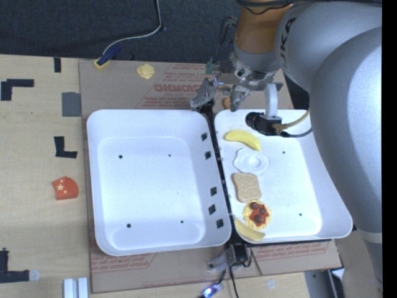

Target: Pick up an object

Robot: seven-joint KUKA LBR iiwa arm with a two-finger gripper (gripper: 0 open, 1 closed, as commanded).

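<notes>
The pincer (217, 98), finger state indeterminable, is hovering over the right bin's (310, 185) far-left corner, while the banana (243, 139) is lying just nearer the camera, long axis crosswise.

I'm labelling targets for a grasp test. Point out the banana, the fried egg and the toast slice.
banana (243, 139), camera view, middle of its yellow curve.
fried egg (250, 162), camera view, its centre.
toast slice (247, 187), camera view, middle of its brown face.
</notes>
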